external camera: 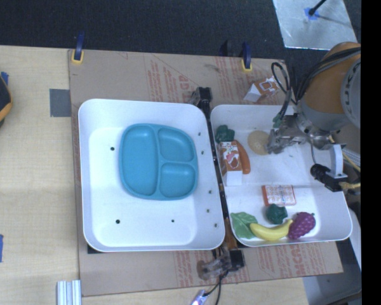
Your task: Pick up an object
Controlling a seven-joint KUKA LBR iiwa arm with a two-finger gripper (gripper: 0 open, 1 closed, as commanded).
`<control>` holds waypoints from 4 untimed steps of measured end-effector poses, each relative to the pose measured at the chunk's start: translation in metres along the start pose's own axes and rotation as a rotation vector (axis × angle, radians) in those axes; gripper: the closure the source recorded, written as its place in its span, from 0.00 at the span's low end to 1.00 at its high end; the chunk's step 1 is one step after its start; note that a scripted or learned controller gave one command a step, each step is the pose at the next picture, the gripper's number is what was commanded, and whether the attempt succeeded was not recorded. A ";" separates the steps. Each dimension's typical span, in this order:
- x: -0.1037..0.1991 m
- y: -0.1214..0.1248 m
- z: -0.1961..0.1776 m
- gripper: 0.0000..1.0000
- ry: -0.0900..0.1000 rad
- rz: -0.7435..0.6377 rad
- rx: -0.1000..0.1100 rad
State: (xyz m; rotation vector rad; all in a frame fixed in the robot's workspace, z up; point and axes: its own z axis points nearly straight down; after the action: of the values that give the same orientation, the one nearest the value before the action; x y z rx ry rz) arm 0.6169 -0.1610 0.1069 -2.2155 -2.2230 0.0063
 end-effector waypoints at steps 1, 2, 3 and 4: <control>0.021 -0.061 -0.042 1.00 0.000 -0.001 -0.001; 0.021 -0.061 -0.042 0.00 0.000 0.000 -0.001; 0.015 -0.112 -0.019 0.00 0.000 -0.001 0.000; 0.025 -0.081 -0.157 0.00 0.000 -0.001 -0.004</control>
State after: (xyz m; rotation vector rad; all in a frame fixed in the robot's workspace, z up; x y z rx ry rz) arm 0.5364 -0.1360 0.2645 -2.2171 -2.2263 0.0018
